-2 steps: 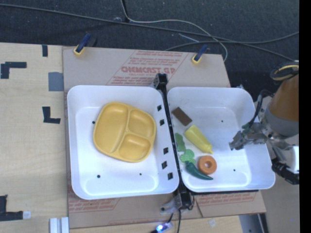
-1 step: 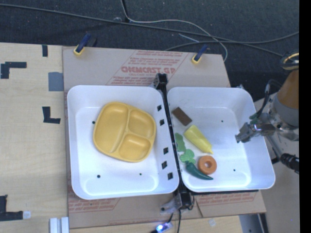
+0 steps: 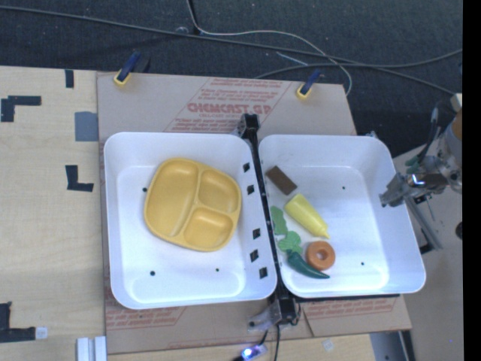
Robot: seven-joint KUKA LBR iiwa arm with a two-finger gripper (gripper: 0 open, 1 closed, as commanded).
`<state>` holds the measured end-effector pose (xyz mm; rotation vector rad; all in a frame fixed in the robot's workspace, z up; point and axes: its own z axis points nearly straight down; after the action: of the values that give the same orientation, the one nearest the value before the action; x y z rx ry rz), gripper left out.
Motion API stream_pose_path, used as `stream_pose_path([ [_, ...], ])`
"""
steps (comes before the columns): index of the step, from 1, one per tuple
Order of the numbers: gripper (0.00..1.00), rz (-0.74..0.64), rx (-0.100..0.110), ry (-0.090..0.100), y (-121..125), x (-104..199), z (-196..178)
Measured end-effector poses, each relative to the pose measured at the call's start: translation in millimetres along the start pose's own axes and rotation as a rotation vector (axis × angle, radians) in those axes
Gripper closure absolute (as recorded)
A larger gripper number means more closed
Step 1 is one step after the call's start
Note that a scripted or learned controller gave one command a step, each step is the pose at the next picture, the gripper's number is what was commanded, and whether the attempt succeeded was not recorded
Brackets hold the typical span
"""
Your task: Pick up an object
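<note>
- Fingers of the gripper [image 3: 398,192] are too small and blurry to read, so I cannot tell if they are spread or pressed together.
- Nothing shows between them.
- The gripper sits at the right edge of the right bin [image 3: 361,153], just past its rim, well apart from the toys.
- The grey arm [image 3: 449,153] comes in from the right side behind it.
- The right bin has a few toys, all near its left side.
- A small brown block [image 3: 280,179] lies near the top left of that bin.
- A yellow corn-shaped toy [image 3: 306,215] lies just below the brown block, tilted.
- An orange ring-shaped toy [image 3: 321,255] lies below the yellow one.
- A dark green pepper-shaped toy [image 3: 306,266] touches the orange ring at its lower left.
- Light green leafy toys [image 3: 283,232] lie next to the wall between the two bins.
- The left bin [image 3: 120,201] has a yellow tray [image 3: 192,204] with three parts, lying flat.
- Both bins rest on a brown cardboard sheet [image 3: 218,100] on the bench.
- Two yellow clamps [image 3: 126,70] hold the sheet at the top.
</note>
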<state>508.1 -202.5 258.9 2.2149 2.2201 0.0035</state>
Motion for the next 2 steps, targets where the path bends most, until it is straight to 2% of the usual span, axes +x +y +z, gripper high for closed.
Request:
stream_pose_path([
  [1,1.00,0.001,0.006,0.002,0,0,0],
  [2,1.00,-0.005,0.006,0.004,-3,62,-1],
])
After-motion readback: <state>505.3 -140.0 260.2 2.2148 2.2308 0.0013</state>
